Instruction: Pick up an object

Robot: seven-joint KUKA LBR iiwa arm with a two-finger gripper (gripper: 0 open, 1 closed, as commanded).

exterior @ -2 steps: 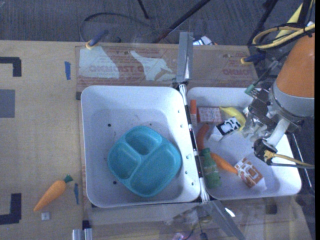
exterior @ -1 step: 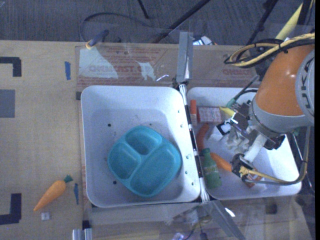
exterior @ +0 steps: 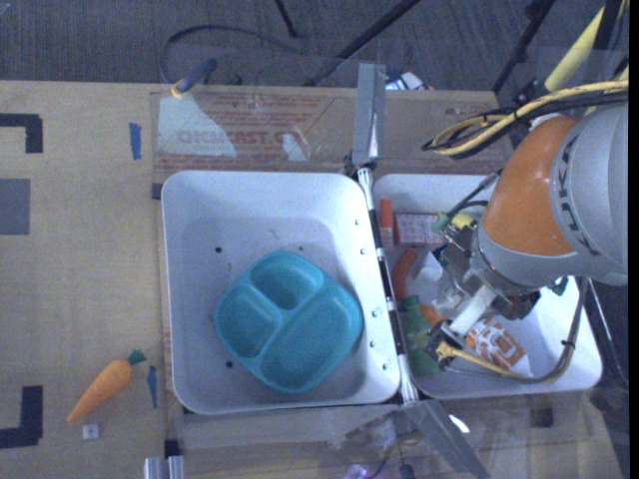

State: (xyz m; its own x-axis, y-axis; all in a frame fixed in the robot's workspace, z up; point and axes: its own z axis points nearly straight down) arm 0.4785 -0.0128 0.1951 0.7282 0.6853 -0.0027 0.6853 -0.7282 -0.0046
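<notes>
Objects, small and jumbled, lie in the right bin (exterior: 589, 367): a red box (exterior: 416, 228), an orange packet (exterior: 496, 344), a green thing (exterior: 412, 319). The jaws (exterior: 446, 329) hang low over them, close to the wall shared with the left bin (exterior: 190, 218). The blue divided plate (exterior: 290, 319) sits there with room all around.

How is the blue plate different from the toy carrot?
The blue divided plate is teal, wide and flat with three compartments; the toy carrot is orange, thin and pointed, with a small green top. The plate lies inside the left white bin, while the carrot lies outside it on the wooden bench. The plate looks much bigger than the carrot. Both lie well away from the claw.
</notes>
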